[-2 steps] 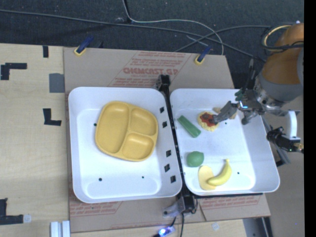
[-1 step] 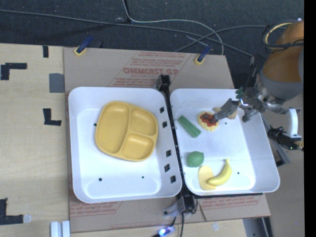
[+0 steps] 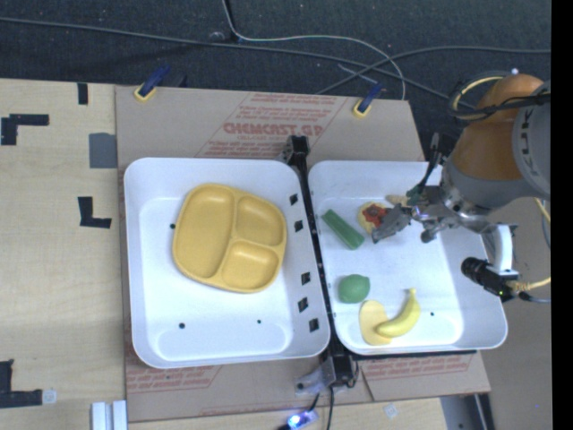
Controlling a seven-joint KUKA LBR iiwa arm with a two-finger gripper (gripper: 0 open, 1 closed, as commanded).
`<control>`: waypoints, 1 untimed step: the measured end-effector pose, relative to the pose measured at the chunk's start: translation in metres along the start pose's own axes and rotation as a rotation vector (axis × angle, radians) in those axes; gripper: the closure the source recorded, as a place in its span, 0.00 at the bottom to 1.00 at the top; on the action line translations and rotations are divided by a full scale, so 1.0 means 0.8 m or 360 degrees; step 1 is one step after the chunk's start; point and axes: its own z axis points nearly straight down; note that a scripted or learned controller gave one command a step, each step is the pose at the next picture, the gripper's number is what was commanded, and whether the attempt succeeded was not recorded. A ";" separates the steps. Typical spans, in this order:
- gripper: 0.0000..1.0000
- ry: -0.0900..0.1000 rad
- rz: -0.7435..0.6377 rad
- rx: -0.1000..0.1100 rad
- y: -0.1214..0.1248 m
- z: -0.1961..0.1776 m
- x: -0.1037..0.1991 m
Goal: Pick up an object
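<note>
My gripper (image 3: pixel 408 230) hangs over the upper middle of the right bin (image 3: pixel 448 267), open, with nothing between its fingers. Its left finger (image 3: pixel 387 229) is just beside a small red and yellow object (image 3: pixel 373 213); I cannot tell if they touch. A green stick (image 3: pixel 342 228) lies left of that, near the divider. Lower in the same bin are a round green object (image 3: pixel 353 287), a banana (image 3: pixel 402 314) and a pale yellow piece (image 3: pixel 371 317) against the banana.
The left bin (image 3: pixel 152 267) holds a yellow divided plate (image 3: pixel 229 237). A ridge with black clips (image 3: pixel 309 240) separates the bins. The arm's grey and orange wrist (image 3: pixel 497 150) rises over the right bin's upper right corner.
</note>
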 end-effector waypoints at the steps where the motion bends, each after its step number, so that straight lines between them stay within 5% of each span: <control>1: 0.00 0.0001 0.0001 0.0001 -0.003 0.081 0.003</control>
